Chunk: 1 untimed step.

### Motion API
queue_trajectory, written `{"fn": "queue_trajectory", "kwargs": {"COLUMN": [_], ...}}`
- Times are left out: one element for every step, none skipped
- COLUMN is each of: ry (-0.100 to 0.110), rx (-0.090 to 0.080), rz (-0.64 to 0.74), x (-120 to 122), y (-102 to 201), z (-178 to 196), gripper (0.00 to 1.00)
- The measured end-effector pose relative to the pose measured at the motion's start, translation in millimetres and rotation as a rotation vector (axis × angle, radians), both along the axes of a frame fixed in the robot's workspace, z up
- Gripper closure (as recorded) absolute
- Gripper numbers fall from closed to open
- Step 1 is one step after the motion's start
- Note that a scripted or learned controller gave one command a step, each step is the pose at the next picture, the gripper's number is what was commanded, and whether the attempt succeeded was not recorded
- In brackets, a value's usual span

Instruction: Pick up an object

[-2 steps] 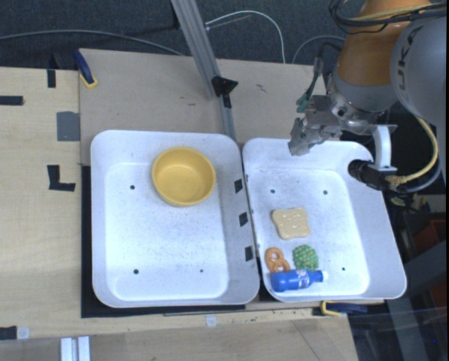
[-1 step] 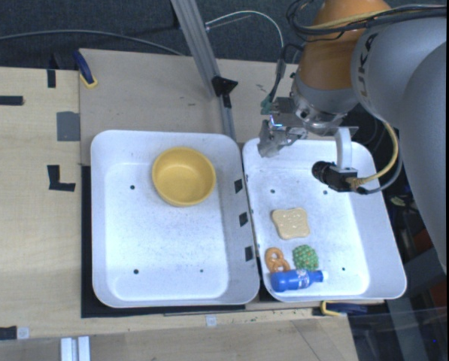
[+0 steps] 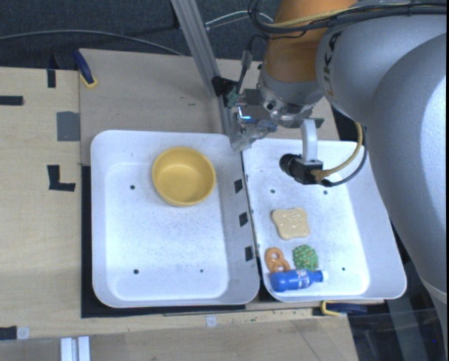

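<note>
Four small things sit in the lower part of the right bin [image 3: 359,224]: a pale cracker [image 3: 290,222] near the middle, a green ball [image 3: 305,256] below it, a pretzel [image 3: 276,259] to the left of the ball, and a blue bottle [image 3: 297,279] lying on its side close to the bottom rim. Any of them would serve as the object to pick. The gripper [image 3: 248,135] hangs at the top left corner of that bin, just by the wall shared with the left bin [image 3: 111,232]; whether it is parted or closed I cannot tell, and nothing is seen in its hold

For a clean try, the cracker looks the safest choice, as it lies apart from the others with bare floor all round. The pretzel, ball and bottle crowd together, so a descent there may nudge a neighbour. The bottle is also close to the rim. The upper half of the right bin is open room for travel. A yellow bowl [image 3: 183,175] stands in the left bin, well apart
</note>
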State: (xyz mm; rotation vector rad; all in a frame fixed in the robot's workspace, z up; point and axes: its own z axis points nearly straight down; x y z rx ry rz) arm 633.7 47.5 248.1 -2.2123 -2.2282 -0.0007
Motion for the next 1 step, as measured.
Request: {"fn": "queue_trajectory", "kwargs": {"ry": [0.000], "rx": [-0.001], "rz": [-0.001], "x": [11.5], "y": [53.2], "z": [-5.5], "gripper": [1.00]}}
